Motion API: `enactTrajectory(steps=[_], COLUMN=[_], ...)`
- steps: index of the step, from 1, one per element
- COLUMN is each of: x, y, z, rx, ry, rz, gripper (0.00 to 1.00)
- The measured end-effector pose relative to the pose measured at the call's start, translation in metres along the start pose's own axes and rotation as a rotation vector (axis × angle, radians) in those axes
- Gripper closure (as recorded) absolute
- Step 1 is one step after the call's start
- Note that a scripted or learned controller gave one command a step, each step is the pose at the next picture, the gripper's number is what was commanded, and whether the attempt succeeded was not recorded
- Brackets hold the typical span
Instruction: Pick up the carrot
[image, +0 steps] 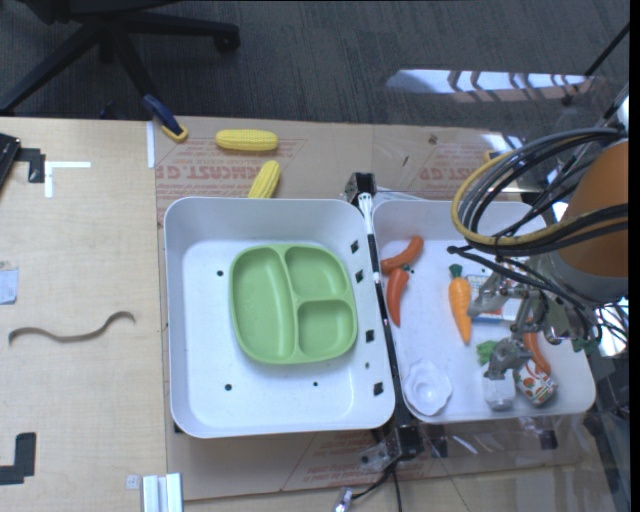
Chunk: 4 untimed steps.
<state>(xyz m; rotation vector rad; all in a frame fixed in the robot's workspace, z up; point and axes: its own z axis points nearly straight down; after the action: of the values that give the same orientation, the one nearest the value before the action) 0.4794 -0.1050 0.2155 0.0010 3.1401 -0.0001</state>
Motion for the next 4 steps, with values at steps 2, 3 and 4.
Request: enactTrajectory(steps=[2,3,4], x=[-0.108,-0.173,-0.17], y=[-0.076,-0.021,0.001], z=[0.122,0.127,0.124], rx=[0.001,0.004,0.013], ry=[-0.006,0.028,0.012], rz=[-0.066,0.052,-0.094], gripper=[0.0,0.0,0.0])
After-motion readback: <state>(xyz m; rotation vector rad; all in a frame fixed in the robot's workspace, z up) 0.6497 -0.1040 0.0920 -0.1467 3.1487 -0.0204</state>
